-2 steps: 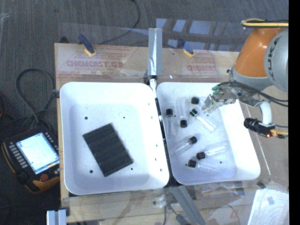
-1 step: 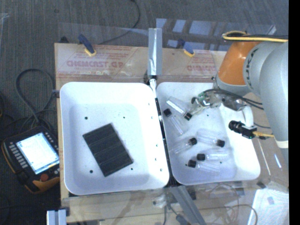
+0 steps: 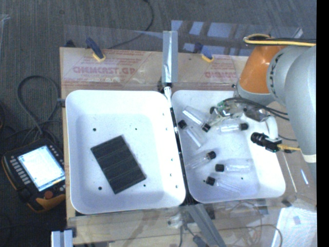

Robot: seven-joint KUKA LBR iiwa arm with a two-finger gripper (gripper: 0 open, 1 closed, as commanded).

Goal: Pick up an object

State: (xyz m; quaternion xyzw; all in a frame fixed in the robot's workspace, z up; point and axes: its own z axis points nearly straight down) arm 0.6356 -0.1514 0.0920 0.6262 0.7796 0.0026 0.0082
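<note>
- Camera view: the tool [image 3: 226, 109] is seen low over the right bin [image 3: 277, 187], at its far edge among clear vials; its state cannot be told.
- The approach step is judged in hand; next, closing on one vial is called for.
- The nearest vial [image 3: 230, 127], just beside the tool, is laid flat, its long axis across the bin, black cap away from the left bin [image 3: 77, 199].

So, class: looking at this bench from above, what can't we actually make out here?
- Gripper, camera view: small and tangled in cables, so its finger state is unreadable.
- Clear vials in the right bin: transparent bodies blend into white, exact count uncertain.
- Arm: cut off by the right edge.
</note>
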